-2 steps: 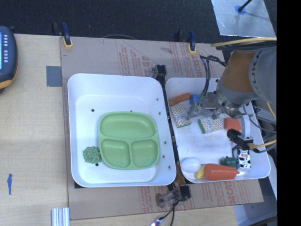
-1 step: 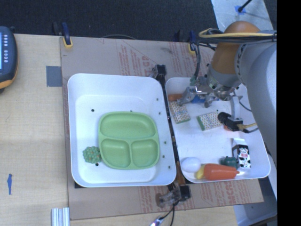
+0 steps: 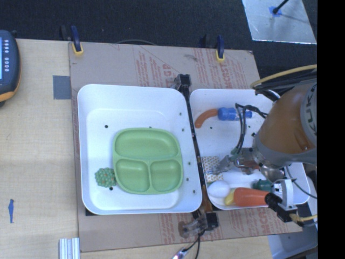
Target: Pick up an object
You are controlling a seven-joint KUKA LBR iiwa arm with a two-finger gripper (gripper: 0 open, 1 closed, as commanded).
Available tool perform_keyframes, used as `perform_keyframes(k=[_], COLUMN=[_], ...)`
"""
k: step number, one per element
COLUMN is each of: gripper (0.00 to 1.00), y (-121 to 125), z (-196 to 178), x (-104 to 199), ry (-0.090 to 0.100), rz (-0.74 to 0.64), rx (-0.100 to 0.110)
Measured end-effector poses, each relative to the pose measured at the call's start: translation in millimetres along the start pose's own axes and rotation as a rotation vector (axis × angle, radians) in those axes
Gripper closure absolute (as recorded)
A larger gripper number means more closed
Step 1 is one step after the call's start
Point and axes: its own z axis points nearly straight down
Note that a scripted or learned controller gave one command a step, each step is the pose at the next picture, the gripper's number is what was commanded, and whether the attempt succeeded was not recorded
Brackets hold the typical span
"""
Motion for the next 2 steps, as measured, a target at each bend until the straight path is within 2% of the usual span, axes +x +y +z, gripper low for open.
perform_keyframes(k=[1,2], gripper=[0.0,0.0], y=[119.3,82.6], z=[-33.6,3.3], x=[-34.7,-79.4], ry=[-0.005,0.013], rz=[-0.007,-0.01], rx=[-0.015,-0.01])
